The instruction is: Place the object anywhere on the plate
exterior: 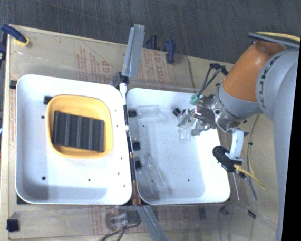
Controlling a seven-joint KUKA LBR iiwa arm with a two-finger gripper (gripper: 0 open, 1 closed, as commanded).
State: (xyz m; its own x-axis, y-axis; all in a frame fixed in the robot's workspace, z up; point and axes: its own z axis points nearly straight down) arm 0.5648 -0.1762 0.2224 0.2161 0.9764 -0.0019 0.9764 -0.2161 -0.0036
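Two white bins, one yellow plate; hand state unclear.

One fixed camera looks down slantwise, seemingly from moderately high, on both bins and bench.

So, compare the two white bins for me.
The left bin holds a yellow plate with a dark ribbed block on it; the right bin holds neither plate nor block. The arm's tool hangs over the right bin, while nothing hangs over the left bin. Both are shallow, white and round-cornered, and they sit side by side.
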